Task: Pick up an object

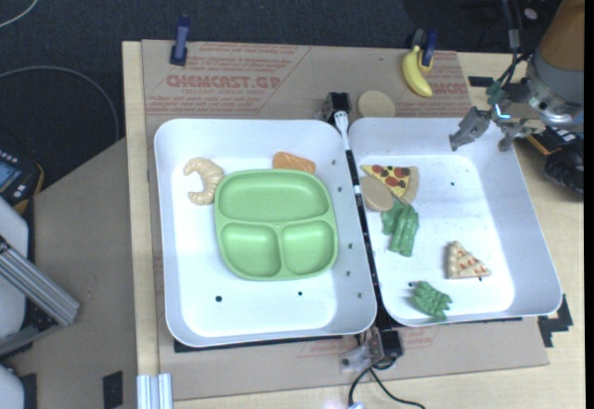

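Note:
The right bin [520, 240] holds a pizza slice [390, 179] lying on a tan cookie [377, 198], a green pepper piece [402, 228], a smaller pizza slice [464, 262] and a green broccoli-like piece [430, 300]. My gripper [481, 138] hangs over the bin's far right corner, well apart from all of them. It is open, with nothing between its fingers [467, 130].
The left bin [186, 296] carries a green divided plate [277, 223], a croissant [203, 179] and an orange piece [294, 161]. Behind the bins, a banana [417, 75] and a tan disc [376, 104] lie on the cardboard. Blue clamps [180, 39] grip the far edge.

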You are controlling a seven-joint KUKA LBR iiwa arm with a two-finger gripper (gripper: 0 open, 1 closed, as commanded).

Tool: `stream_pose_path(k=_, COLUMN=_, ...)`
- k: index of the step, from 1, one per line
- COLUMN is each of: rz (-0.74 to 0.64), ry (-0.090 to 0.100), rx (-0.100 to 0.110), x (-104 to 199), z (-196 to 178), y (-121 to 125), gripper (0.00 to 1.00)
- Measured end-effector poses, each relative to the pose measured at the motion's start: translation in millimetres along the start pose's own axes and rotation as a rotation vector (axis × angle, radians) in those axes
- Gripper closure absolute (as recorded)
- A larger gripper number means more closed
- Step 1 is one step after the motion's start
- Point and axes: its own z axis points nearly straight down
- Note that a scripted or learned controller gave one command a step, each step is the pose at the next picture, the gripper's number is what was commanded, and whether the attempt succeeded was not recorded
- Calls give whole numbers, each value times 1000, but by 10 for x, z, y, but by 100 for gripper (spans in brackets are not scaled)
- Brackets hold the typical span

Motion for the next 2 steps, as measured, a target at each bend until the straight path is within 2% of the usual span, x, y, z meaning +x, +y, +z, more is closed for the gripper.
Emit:
stream_pose_path(k=1, rz=-4, ry=-4, rx=-20, x=437, z=-2198, y=-91, gripper=0)
stream_pose_path(k=2, rz=-4, ry=3, rx=9, x=938, z=-1475, y=-616, gripper=0)
